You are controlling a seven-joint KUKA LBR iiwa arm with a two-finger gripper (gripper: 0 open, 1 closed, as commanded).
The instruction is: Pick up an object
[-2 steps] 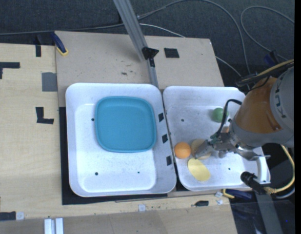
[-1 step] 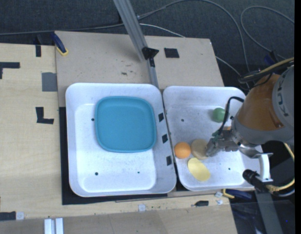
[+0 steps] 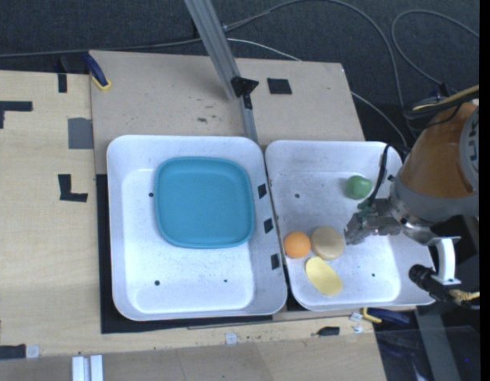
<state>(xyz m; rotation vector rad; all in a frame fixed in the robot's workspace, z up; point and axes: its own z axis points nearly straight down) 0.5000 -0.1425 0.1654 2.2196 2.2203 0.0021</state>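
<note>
Right of frame, pincer (image 3: 357, 230) seen low in right bin (image 3: 364, 292), just beside tan ball (image 3: 328, 242); grip state can't be told. Orange ball (image 3: 297, 244), yellow piece (image 3: 323, 276), green ball (image 3: 357, 186) nearby. Blue plate (image 3: 204, 202) parked in left bin (image 3: 133, 284).

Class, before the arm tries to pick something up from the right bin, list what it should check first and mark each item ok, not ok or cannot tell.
1. Gripper is over the right bin: ok.
2. Things to pick lie in that bin: green ball, orange ball, beige ball, yellow piece: ok.
3. Nearest target, the beige ball, has room around it: not ok, it sits against the orange ball.
4. Gripper open wide enough: cannot tell.
5. Nothing already held: cannot tell.
6. Blue plate sits apart in the left bin: ok.
</note>
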